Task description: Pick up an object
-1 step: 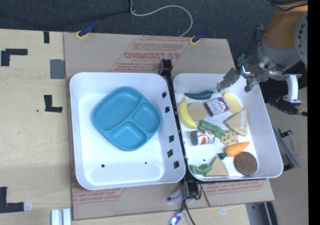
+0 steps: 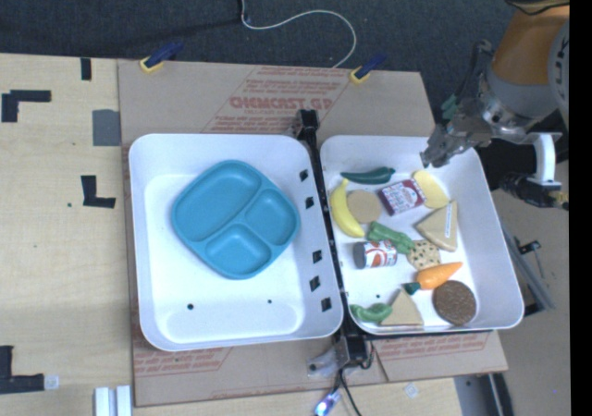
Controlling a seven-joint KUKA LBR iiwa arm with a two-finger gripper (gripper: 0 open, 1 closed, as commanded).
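gripper (image 2: 442, 152) hangs over the top right corner of the right bin (image 2: 495, 220), w/ nothing seen between its tips; open or closed, can't tell. toy food lies in that bin: banana (image 2: 340, 209), green pepper (image 2: 366, 175), carrot (image 2: 437, 275), cookie (image 2: 455, 301). blue divided plate (image 2: 235, 217) sits in the left bin (image 2: 153, 220).

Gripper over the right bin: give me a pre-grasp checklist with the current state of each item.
1. Gripper above right bin, near its far right corner: ok.
2. Nothing visibly held: ok.
3. Finger opening: cannot tell.
4. Targets in reach: lemon wedge and red packet lie nearest: ok.
5. Items crowded, several touching: not ok for a clean single pick.
6. Blue tray sits in left bin, out of the way: ok.
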